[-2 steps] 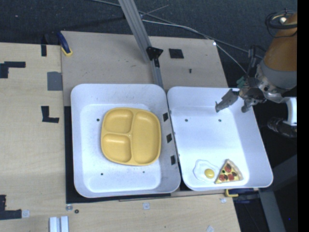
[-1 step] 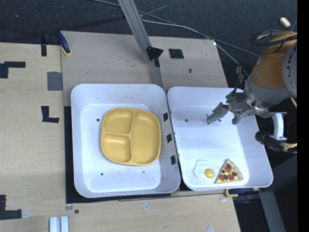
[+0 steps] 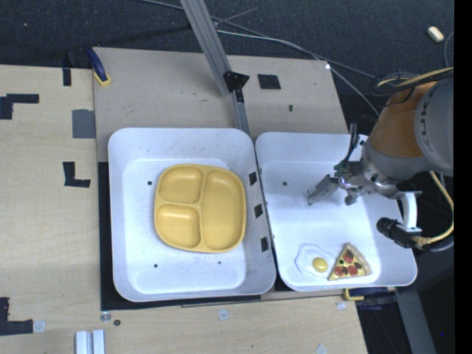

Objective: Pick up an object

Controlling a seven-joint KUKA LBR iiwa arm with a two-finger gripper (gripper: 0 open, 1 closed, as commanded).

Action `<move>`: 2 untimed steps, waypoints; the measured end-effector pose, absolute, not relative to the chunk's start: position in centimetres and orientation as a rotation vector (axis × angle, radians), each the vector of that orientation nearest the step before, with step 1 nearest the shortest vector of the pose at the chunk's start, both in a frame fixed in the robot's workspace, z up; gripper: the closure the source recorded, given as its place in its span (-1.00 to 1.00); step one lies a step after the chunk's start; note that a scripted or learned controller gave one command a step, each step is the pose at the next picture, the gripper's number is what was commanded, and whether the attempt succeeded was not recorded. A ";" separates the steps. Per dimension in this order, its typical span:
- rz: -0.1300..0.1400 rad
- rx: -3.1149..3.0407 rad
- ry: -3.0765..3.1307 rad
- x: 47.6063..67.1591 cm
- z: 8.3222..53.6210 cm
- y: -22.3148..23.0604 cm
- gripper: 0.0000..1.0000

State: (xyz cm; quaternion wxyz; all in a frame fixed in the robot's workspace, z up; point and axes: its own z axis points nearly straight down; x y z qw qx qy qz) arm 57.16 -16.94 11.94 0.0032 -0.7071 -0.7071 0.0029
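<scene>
My bench [image 3: 184, 102] carries two white bins side by side, and I am working over the right bin [image 3: 295, 153], with the left bin [image 3: 125, 198] well off beyond my tool's reach for now. In that far bin lies a yellow divided plate [image 3: 200, 207], flat and untouched. My arm [image 3: 413, 127] comes in over the right bin's outer edge, and my tool [image 3: 324, 190] hangs above bare bin floor near the middle of that bin. Whether it is spread or closed I cannot tell from this angle; nothing shows in it, so I judge that I have not picked anything up yet.

The nearest candidates sit toward the front of the bin from my tool, near but clearly apart from it: a toy pizza slice [image 3: 349, 262] and, just beside it, a toy fried egg [image 3: 314, 261]. Both lie flat on the bin floor.

So the task looks barely begun: I have to choose one, come over it, descend, close on it and lift.
</scene>
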 end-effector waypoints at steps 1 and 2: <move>0.002 -2.222 -2.224 57.2 8.5 -17.0 -1.00; -0.004 -2.225 -2.229 57.4 9.8 -17.0 1.00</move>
